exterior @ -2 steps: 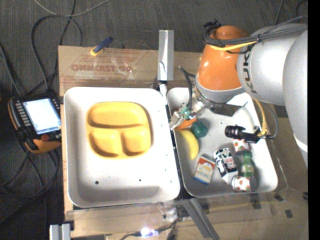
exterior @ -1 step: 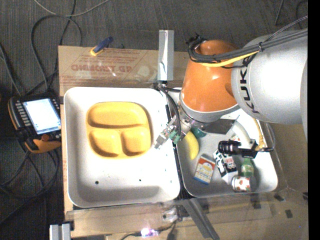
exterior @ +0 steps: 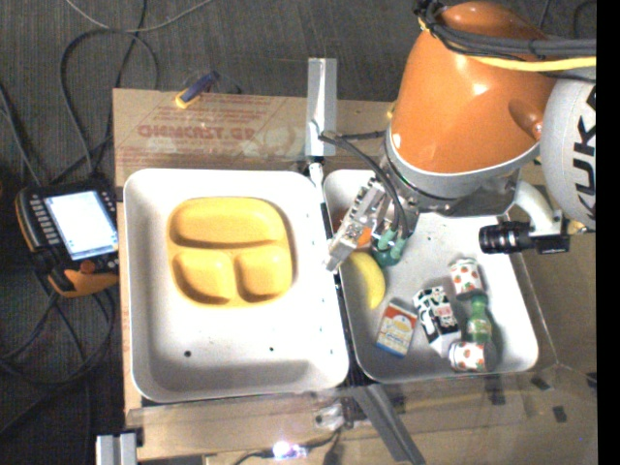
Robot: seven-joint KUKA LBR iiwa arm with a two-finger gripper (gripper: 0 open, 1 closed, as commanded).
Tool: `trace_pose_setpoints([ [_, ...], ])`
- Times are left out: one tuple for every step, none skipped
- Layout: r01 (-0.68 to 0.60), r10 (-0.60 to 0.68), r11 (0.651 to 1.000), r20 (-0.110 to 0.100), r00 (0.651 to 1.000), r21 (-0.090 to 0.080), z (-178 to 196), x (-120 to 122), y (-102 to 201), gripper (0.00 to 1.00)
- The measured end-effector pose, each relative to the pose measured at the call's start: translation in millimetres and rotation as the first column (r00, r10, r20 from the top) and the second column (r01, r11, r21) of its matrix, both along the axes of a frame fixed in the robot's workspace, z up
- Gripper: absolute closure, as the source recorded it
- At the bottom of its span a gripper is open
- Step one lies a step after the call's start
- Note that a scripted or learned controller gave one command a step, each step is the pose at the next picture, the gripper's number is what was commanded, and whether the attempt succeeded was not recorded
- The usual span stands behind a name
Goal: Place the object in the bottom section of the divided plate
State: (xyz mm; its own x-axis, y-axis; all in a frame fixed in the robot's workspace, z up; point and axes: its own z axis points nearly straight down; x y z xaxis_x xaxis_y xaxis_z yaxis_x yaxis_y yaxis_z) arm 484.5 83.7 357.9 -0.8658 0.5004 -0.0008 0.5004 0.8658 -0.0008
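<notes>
Fingers (exterior: 360,229) at right bin's (exterior: 528,352) left wall, above banana (exterior: 368,281); opening unclear. Divided plate (exterior: 231,250) unobstructed in left bin (exterior: 155,356).

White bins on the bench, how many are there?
2. The left white bin holds the yellow divided plate. The right white bin holds a banana and small cartons, with the gripper above it.

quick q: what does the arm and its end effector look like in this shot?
The arm has a glossy orange dome over a grey ring, with black and yellow cables across its top. White casing at right bears black lettering. The end effector is slim, silvery metal with teal-green parts beside it.
</notes>
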Motion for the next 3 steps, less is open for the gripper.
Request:
trace_pose_setpoints([
  [-0.048, 0.048, 0.999, 0.002, 0.999, 0.000, 3.5, -0.1, 26.2, 1.00],
  [-0.160, 0.160, 0.987, 0.003, 0.987, 0.000, 30.1, 0.3, 50.3, 1.00],
  [-0.365, 0.365, 0.931, 0.004, 0.931, -0.001, 41.3, 0.6, 38.8, 1.00],
])
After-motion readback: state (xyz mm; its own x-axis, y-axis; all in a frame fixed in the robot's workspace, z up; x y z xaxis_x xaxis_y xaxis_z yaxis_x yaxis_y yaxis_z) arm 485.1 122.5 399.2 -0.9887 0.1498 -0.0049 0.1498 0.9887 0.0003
